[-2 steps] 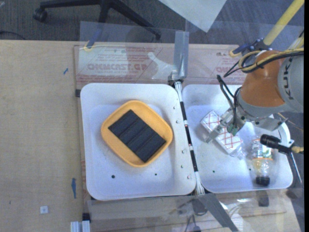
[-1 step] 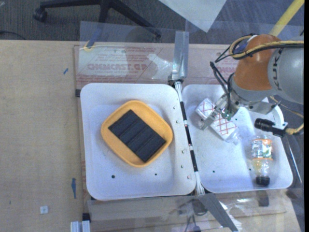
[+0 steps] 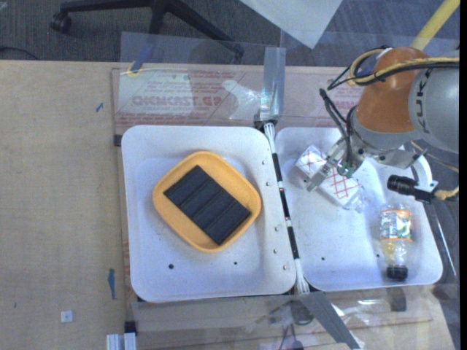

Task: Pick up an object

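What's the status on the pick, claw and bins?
Claw low in the right bin, over the white red-checked packet; grip unconfirmed. Plastic bottle lies near-right, apart. Yellow tray in the left bin, untouched.

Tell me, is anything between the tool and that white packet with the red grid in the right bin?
Nothing visible is in the way. The tool hangs right over the white packet; the plastic bottle lies apart, nearer the bin's front corner.
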